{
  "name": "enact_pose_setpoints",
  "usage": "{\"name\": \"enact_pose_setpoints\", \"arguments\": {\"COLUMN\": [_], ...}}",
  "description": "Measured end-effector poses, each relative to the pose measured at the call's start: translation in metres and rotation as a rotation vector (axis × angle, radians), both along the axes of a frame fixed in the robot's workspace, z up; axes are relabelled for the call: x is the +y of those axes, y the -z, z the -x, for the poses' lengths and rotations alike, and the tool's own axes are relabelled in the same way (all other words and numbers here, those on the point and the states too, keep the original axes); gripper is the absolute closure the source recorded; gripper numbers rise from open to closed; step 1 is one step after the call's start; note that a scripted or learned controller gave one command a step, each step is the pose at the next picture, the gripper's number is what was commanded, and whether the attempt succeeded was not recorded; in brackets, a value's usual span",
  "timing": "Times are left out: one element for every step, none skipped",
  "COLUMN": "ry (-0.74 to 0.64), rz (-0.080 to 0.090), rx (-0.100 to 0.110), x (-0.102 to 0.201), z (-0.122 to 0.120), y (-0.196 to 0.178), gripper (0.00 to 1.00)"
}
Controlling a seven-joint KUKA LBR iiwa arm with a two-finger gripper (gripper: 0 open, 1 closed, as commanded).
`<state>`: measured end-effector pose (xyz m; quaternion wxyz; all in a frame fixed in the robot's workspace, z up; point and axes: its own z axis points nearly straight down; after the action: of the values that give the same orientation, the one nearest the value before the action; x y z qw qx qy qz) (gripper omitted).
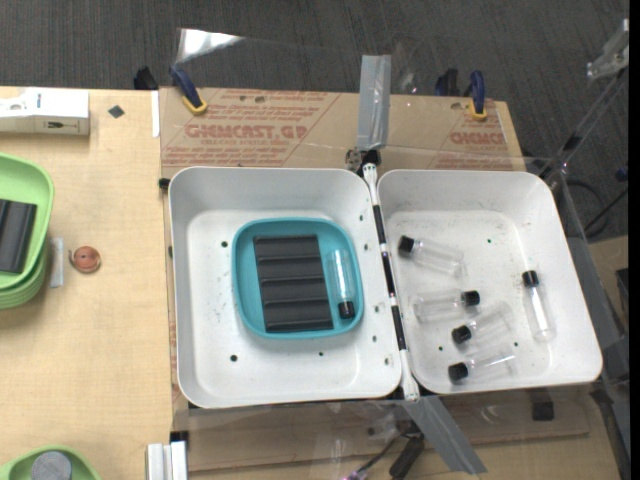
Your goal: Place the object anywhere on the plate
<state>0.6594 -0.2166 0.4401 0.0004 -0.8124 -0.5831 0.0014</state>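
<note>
Bench carries two white bins side by side. Right bin (560, 268): five clear vials with black caps, nearest (478, 367) by its front edge. Left bin (200, 368): teal plate (245, 268) centered, one vial (342, 283) lying along its right edge, cap toward the front. Gripper state: cannot tell.

Bench (100, 368) bearing two white bins (200, 368)

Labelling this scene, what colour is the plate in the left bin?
Teal plate, clearest in the camera view.

Bright, even overhead light — glare on white bins (200, 368), soft shadows, slightly grainy.
</note>
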Motion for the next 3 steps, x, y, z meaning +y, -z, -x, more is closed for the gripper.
{"name": "enact_pose_setpoints", "arguments": {"ry": [0.082,0.215,0.29], "rz": [0.0,0.0,0.0], "rx": [0.001,-0.001,0.0], "x": [0.0046,0.0008,0.0024], "z": [-0.0001,0.0003,0.0002], "y": [0.0007,-0.0003,-0.0001], "gripper": [0.0,0.0,0.0]}}
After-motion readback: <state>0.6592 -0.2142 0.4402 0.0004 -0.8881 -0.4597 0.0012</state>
